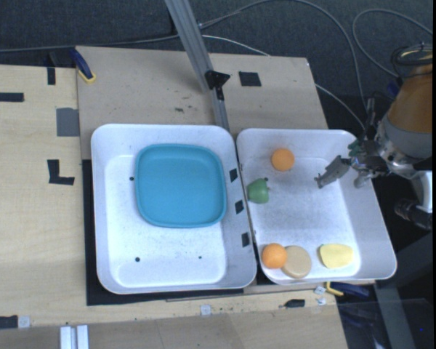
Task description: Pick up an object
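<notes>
Resting in the left bin [116, 195] is a blue plate [180, 185]; the right bin [363, 217] holds a green piece [259, 190], two orange balls [282, 159], a tan disc [298, 261], a yellow piece [336, 255]; gripper [336, 171] fingers apart, holding nothing; no writing legible.

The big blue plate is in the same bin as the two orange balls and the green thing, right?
Not quite. The camera view shows the blue plate alone in the left bin. The two orange balls and the green thing are in the right bin, near the gripper.
</notes>
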Tool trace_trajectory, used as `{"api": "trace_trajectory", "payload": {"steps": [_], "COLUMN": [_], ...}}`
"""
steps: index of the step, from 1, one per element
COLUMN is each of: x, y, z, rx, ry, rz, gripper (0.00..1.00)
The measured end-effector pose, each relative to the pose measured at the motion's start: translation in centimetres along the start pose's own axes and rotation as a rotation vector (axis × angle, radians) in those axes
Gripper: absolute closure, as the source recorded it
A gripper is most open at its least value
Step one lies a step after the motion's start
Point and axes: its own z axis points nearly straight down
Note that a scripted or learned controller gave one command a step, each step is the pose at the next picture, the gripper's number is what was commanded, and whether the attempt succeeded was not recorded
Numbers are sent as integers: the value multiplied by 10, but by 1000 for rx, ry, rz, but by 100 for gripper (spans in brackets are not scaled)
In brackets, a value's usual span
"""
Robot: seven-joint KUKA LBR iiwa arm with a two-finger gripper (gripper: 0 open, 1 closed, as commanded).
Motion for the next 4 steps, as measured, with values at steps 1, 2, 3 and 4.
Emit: {"api": "trace_trajectory", "payload": {"steps": [1, 2, 3, 4], "x": [0, 1, 0, -1], "y": [-2, -1, 0, -4], "z": [64, 113, 100, 57], "rx": [1, -5, -8, -8], "ry": [1, -1, -3, -2], "rz": [0, -1, 0, 0], "gripper": [0, 0, 100, 100]}}
